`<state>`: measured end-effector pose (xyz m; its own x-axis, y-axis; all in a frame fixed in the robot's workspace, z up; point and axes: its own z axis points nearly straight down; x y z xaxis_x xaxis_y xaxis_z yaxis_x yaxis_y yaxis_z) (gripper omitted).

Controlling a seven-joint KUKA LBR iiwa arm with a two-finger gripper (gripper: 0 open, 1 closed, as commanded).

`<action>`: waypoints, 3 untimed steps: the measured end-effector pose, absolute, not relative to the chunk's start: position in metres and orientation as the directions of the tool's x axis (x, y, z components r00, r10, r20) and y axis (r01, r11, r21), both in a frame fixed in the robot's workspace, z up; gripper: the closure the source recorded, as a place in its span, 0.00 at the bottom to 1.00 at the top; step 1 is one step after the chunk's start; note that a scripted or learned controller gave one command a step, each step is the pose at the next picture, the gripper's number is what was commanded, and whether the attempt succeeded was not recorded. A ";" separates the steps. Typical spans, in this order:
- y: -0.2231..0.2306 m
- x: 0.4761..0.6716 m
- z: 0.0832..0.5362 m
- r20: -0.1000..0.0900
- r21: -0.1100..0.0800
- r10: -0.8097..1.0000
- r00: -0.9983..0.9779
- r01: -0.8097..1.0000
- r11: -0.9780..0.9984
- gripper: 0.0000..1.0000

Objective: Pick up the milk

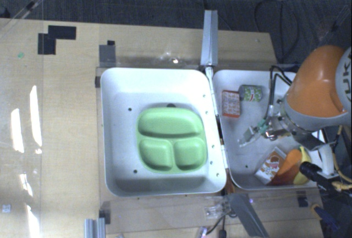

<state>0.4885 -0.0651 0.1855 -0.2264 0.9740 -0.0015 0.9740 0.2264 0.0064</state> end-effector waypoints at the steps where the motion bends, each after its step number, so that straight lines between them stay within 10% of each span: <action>1: -0.092 0.488 0.152 -0.001 0.004 0.920 -0.392 0.920 0.392 0.00; 2: -0.132 0.490 0.089 -0.006 0.009 0.814 -0.581 0.814 0.581 0.00; 3: -0.131 0.494 0.101 -0.013 0.017 0.815 -0.580 0.814 0.580 1.00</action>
